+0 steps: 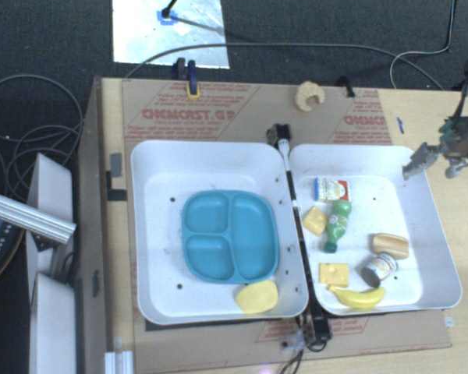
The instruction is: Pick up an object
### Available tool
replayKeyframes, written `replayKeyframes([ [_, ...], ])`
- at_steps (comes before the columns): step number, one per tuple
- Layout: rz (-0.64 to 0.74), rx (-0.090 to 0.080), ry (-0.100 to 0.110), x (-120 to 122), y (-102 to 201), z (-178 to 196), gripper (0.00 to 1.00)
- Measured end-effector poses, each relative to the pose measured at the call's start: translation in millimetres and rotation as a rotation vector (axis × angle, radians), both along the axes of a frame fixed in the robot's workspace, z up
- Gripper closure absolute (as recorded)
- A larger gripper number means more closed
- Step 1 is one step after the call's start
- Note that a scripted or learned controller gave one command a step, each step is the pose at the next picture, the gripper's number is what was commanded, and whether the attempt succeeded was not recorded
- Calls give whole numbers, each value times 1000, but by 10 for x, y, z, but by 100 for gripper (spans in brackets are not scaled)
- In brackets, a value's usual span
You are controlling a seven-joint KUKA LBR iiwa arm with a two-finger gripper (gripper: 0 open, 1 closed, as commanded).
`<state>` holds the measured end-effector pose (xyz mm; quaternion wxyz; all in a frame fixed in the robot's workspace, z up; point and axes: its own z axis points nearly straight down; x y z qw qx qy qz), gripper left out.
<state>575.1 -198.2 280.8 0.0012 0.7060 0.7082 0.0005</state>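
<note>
We see the arm reach in from the right, its claw (435, 160) hanging above the right bin's (433, 232) upper right rim, two fingers (416, 162) spread apart and holding nothing. Inside that bin, well below and left of the claw, lie a green bottle (336, 224), a small carton (331, 188), a bread roll (390, 245), a can (379, 269) and a banana (358, 297).
</note>
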Motion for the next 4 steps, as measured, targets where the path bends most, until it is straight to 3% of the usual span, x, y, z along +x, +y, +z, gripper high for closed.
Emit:
replayKeyframes([
  [1,-1,2,4,-463,488,-1181,0],
  [2,0,2,3,-240,887,-1663,0],
  [3,-2,-5,-8,-610,344,-1928,0],
  [4,-3,-11,-17,-589,325,-1808,100],
])
